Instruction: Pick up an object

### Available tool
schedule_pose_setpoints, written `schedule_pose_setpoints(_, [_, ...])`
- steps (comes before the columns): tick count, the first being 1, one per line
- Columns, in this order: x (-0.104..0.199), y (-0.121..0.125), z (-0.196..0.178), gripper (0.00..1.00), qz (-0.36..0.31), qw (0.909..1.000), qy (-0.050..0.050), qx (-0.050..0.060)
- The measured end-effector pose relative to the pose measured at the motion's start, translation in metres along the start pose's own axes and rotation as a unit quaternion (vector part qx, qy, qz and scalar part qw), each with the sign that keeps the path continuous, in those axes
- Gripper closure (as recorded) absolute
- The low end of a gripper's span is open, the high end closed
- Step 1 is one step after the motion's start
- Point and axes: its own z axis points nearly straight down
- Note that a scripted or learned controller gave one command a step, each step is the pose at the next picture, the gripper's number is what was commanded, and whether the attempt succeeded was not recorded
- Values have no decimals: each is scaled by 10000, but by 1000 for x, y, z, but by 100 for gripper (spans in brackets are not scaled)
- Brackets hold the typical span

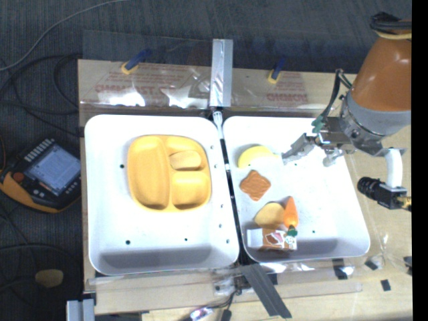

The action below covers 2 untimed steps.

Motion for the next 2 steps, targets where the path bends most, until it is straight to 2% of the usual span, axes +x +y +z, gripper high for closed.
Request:
schedule_pose_setpoints(1, [-29,-36,146,0,607,9982,10,12])
schedule_pose_setpoints(2, [-33,-39,187,0,299,9995,2,-89])
